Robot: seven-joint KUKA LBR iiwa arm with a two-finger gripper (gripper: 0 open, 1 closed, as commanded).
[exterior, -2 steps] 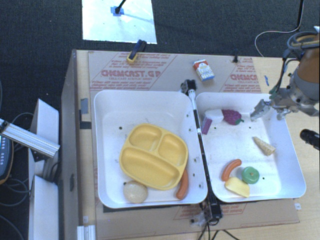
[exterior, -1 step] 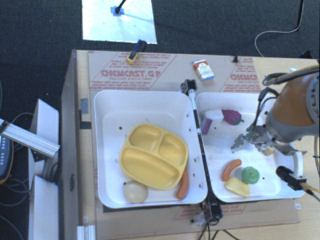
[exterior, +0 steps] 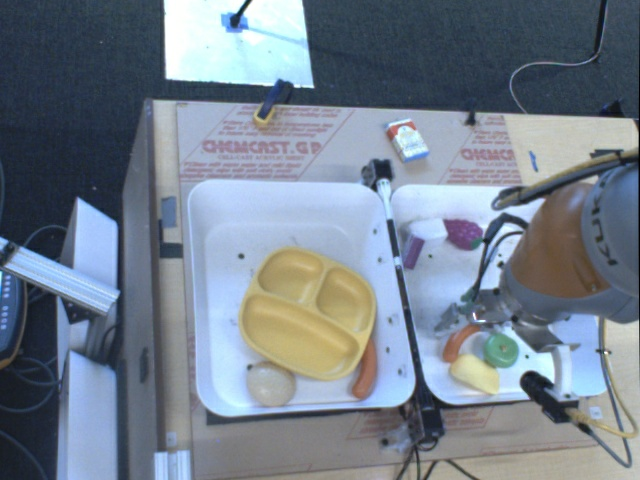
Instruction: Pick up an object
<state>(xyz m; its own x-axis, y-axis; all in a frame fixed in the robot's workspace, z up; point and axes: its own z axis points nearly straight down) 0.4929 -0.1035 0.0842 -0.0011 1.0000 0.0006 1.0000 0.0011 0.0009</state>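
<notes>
Reaching into the right bin (exterior: 590, 383), the claw (exterior: 462, 317) sits low, just beside the orange piece (exterior: 457, 344); whether it is spread or pinching, I cannot tell. Best to centre over that piece, avoiding the green ring (exterior: 499, 349) and yellow lump (exterior: 474, 373) crowding it.

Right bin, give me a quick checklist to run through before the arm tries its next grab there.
1. Gripper is over the right bin: ok.
2. Something is between its fingers: cannot tell, the wrist hides them.
3. Targets lie close: ok, orange piece, green ring and yellow piece lie just beside it.
4. Targets spaced for a clean single grab: not ok, those three crowd together.
5. Purple object lies apart from the cluster: ok.
</notes>
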